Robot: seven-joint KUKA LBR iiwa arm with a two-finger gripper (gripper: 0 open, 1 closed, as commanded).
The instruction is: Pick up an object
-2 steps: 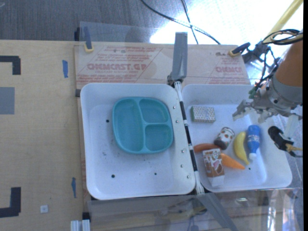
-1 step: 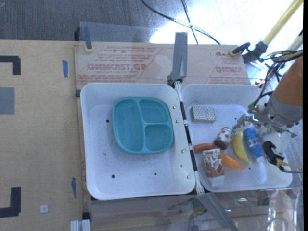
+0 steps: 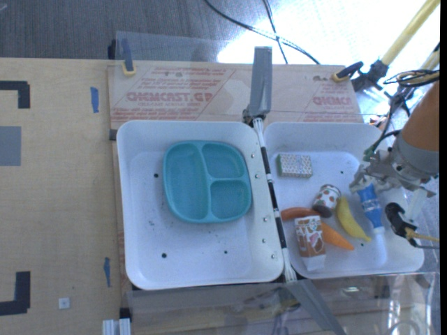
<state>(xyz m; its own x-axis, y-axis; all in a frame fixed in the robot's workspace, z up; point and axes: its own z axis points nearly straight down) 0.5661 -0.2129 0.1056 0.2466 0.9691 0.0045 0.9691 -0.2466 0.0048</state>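
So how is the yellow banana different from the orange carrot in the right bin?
The yellow banana is curved, while the orange carrot is straight and tapers to a point. The banana runs roughly top to bottom in the camera view, the carrot lies more crosswise and passes behind a small carton. The banana lies nearer the gripper than the carrot does. Both are long toy foods lying flat in the right white bin, close together.
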